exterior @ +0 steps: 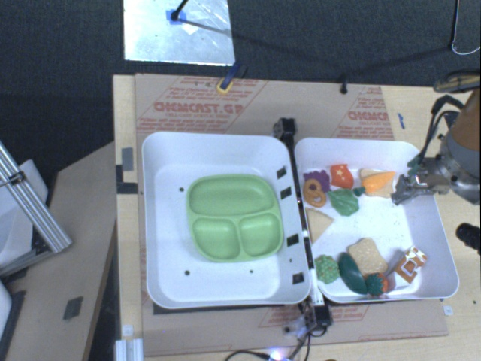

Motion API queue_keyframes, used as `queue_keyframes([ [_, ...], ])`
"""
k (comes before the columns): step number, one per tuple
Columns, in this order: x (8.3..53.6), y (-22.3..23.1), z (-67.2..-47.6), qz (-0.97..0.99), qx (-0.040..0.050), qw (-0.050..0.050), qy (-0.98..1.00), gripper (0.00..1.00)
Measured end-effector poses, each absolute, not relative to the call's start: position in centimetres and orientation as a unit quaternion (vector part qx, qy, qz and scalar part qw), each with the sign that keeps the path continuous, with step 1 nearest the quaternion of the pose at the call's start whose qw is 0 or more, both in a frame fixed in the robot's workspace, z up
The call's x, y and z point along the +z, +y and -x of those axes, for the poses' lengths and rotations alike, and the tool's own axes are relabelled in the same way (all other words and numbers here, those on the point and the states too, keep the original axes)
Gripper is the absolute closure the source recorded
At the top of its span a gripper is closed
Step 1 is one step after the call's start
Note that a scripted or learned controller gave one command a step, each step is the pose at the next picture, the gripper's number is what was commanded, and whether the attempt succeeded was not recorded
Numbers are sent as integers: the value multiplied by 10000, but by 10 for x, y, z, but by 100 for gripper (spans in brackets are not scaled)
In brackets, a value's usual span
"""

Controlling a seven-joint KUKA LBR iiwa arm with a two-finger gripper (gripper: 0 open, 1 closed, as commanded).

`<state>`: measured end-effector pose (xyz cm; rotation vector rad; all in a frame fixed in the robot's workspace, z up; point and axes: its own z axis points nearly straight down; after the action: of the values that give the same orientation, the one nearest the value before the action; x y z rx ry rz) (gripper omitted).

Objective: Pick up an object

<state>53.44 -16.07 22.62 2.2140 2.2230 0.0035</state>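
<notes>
Camera view, looking down at a slant. Two white bins side by side on the bench. Left bin (161, 201) holds a green divided plate (233, 218), three compartments, lying flat near the bin's middle.

Right bin (440, 232) holds the toy food. Upper row, left to right: purple piece (319, 179) with a pretzel (315, 194) touching its lower edge, red-orange piece (341, 175), orange cheese wedge (378, 182). A green leaf (345, 201) sits just below the red-orange piece. A pale triangular slice (319, 222) lies near the bin's left wall. Lower cluster: broccoli (327, 268), dark green vegetable (352, 272), bread slice (367, 255) touching it, and a small brown-and-white waffle piece (411, 262) near the right wall.

Gripper (403, 190) enters from the right, low over the right bin's upper right part, tips just beside the cheese wedge. Nothing seen between its tips; cannot tell their state at this size
</notes>
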Motion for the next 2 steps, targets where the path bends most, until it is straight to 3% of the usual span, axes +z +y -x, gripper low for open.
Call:
queue_keyframes([
  [2, 233, -77, -599, -7037, 18, 14, 7105, 100],
])
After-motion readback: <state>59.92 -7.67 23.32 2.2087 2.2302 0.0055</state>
